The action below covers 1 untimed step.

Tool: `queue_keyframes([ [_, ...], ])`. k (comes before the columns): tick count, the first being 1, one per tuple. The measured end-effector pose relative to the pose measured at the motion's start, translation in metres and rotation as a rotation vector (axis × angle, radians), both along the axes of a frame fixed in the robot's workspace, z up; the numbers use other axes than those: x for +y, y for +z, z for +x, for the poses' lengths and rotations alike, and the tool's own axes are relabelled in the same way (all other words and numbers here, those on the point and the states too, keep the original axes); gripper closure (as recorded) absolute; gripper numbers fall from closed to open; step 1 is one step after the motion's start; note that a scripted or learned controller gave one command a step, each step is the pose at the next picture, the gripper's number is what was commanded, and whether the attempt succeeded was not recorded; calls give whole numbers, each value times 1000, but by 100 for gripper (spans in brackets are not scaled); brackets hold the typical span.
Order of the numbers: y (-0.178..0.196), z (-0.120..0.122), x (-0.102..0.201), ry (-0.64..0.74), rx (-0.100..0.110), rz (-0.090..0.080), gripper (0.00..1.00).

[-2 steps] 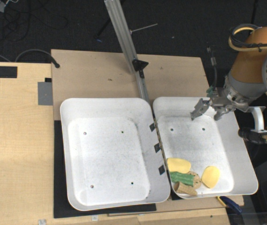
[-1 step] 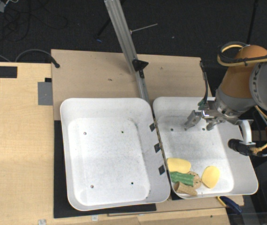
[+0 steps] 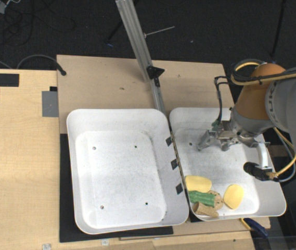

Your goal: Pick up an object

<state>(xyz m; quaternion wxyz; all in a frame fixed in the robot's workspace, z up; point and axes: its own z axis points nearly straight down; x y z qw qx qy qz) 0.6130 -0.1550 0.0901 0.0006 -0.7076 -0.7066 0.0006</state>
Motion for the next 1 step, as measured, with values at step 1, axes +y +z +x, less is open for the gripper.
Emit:
queue_keyframes([
  [1,11,0,-1,-5,1,1,100],
])
